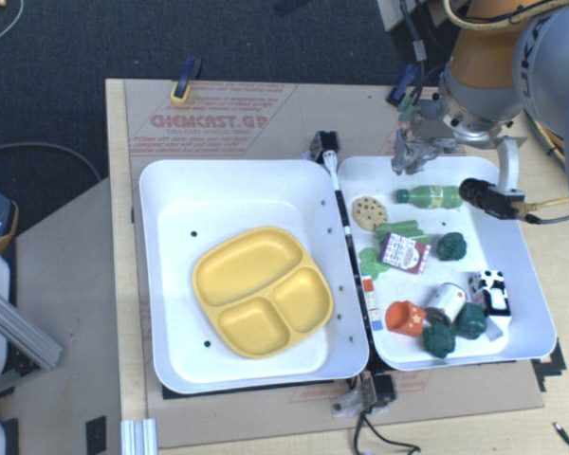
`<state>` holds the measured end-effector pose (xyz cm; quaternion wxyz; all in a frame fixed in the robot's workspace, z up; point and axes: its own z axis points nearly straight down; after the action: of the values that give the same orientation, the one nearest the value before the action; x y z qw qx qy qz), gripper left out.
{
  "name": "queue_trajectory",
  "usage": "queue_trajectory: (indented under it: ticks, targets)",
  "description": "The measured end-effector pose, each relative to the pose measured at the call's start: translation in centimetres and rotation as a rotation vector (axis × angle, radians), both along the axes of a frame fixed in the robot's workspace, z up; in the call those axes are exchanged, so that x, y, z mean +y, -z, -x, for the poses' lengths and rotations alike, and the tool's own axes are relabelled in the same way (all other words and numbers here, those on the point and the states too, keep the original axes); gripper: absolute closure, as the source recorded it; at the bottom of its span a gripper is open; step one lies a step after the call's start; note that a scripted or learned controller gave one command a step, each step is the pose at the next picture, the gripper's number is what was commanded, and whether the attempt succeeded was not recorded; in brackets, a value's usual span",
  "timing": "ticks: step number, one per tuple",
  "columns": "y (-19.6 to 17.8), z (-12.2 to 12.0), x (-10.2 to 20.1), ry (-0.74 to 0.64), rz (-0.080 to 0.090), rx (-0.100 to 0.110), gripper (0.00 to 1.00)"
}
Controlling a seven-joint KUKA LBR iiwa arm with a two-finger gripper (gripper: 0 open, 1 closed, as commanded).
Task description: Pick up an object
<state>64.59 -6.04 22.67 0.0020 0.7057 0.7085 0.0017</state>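
Observation:
My gripper [410, 162] hangs over the far left corner of the right bin [534, 297], with nothing seen in it. Just right of and below it lies a green bottle [431, 196] on its side. A round cookie [365, 212] sits near the bin's left wall. Further forward lie a maroon and white packet [405, 252], a dark green broccoli piece [451, 245], a red cup [404, 318], a white can [446, 300] and a black and white item [493, 292].
The left bin [155, 197] holds a yellow divided plate [263, 290]. More green toy pieces [455, 331] sit at the right bin's front. A black clamp [323, 145] stands where the bins meet at the back. The grey arm [512, 55] reaches in from the upper right.

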Motion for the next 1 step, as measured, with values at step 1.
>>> queue_trajectory:
  ticks: [1]
  targets:
    - [-0.44, 0.76, 1.13, 0.003, 0.0, 0.006, 1.0]
